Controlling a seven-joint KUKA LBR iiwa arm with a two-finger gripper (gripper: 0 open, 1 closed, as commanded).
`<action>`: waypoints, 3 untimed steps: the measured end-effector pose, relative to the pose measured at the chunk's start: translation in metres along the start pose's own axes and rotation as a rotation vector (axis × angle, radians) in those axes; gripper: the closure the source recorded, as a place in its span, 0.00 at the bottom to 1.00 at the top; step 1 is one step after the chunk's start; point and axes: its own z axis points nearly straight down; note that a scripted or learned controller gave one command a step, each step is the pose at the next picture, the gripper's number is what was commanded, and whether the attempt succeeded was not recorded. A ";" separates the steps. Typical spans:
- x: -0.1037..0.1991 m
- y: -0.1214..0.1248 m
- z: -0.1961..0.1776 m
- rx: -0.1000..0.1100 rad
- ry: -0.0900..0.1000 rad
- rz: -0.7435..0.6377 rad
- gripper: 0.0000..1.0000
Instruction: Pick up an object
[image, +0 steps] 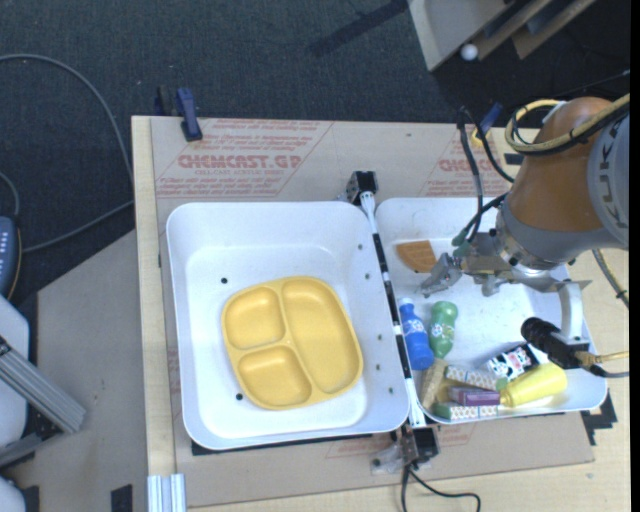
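Gripper (462, 284) hovers over right bin (485, 335), fingers apparently spread, nothing btw them. Nearest objects: green bottle (443, 325) w/ blue bottle (415, 338) just beside. Yellow divided plate (290, 340) in left bin (200, 260).

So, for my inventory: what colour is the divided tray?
The tray is yellow, clearest in camera view.

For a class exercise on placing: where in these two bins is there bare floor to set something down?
Left bin: bare white floor all round the yellow divided tray, widest along the back wall. Right bin: the front is crowded with a blue bottle, green bottle and yellow cup; the gripper hangs over the back.
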 end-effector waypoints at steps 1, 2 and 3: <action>0.001 0.074 -0.001 -0.003 0.000 -0.001 0.00; -0.022 0.126 0.058 -0.002 -0.001 -0.001 0.00; -0.025 0.119 0.094 -0.009 0.001 -0.002 0.00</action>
